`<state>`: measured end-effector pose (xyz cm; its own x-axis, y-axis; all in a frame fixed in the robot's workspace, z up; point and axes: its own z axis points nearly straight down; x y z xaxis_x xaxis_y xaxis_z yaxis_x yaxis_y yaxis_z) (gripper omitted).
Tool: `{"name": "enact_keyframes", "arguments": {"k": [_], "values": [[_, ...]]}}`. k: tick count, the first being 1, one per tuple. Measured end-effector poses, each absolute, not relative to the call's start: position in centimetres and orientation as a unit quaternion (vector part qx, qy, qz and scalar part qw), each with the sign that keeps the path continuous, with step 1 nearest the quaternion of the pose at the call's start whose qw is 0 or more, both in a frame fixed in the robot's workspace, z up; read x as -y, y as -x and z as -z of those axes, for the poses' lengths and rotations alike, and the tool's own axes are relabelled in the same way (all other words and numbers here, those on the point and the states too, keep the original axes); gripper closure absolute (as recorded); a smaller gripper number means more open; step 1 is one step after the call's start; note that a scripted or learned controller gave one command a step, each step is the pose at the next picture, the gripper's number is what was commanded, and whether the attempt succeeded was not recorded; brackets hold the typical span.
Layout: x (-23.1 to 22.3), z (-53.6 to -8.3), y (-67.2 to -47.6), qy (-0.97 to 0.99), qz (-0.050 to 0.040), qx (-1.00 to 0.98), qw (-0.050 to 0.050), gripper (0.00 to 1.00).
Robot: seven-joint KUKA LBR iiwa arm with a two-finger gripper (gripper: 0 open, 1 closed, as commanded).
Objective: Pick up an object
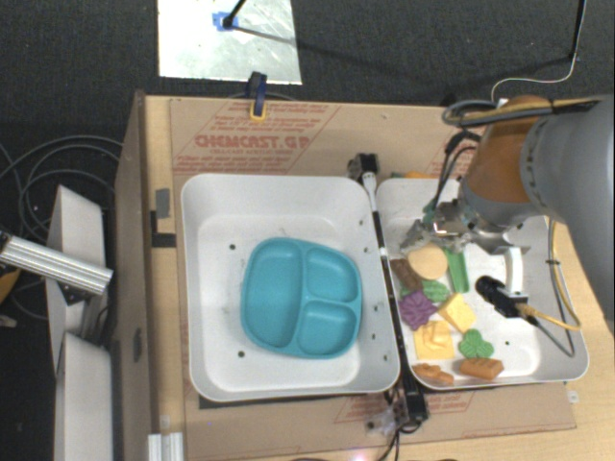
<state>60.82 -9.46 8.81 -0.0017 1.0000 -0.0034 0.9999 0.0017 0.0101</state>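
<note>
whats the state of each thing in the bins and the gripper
blue plate, right side up, flat in left bin
beige round piece, lying in right bin, just below gripper
purple grapes, lying loose
green leafy piece, lying loose
gripper, low over right bin

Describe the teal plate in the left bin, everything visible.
The plate is teal, looks like smooth plastic, rounded-square with three compartments: one large on the view's left, two smaller on its right. It lies flat, right way up, on the floor of the left bin, nearer the right wall. Nothing else touches it.
</note>
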Motion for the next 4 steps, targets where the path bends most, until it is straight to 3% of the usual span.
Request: {"name": "enact_keyframes", "arguments": {"k": [2, 3, 4], "values": [[10.4, -8.9, -53.0, -0.707, -0.0039, -0.708, 0.006, 0.0], [15.0, -8.8, -55.5, -0.706, -0.0032, -0.708, 0.004, 0.0], [19.7, -15.1, -56.3, -0.707, -0.0009, -0.707, 0.003, 0.0]]}}
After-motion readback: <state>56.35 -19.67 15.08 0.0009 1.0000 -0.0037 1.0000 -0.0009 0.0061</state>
